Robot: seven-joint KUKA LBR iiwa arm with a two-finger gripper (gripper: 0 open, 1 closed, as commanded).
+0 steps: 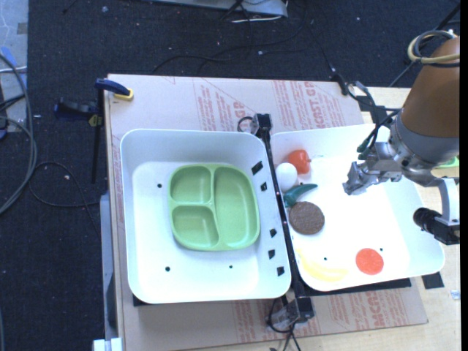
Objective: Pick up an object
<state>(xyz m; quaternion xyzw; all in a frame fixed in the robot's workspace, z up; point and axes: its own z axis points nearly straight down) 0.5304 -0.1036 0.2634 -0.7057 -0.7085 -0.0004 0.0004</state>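
Above the right bin (409, 218) hovers the pincer (356, 180); how far open it is, I cannot tell. Leftward, apart from it, lie an orange ball (298, 159), white egg (286, 174), and brown disc (306, 217). From the right reaches the arm (428, 123).

Robotics lab, clamped board bench (219, 97), loose cables (22, 159) on dark carpet, two white bins (139, 218)

Right bin (409, 218) holds six loose objects: orange-red tomato-like piece (297, 160) touching white egg (286, 174) near the divider, teal piece (299, 192) just below, brown flat disc (306, 217) beneath that, yellow banana (322, 270) along the front wall, red-orange disc (369, 261) beside it.
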